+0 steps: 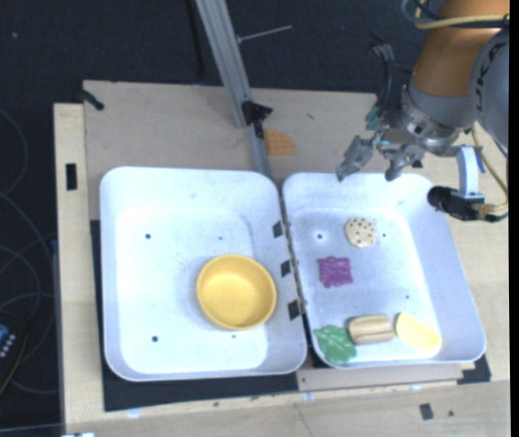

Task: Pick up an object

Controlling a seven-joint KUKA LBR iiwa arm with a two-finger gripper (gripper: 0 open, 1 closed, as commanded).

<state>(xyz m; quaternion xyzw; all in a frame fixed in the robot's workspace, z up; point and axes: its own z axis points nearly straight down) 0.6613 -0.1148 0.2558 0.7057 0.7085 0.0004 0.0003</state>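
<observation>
Jaws spread open, holding nothing, over right bin far rim; cookie near.

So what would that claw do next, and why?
Probably sink toward the speckled cookie. The claw hangs open with nothing in it over the far edge of the right bin, and that cookie lies nearest, apart from the purple piece, so there is room around it.
</observation>
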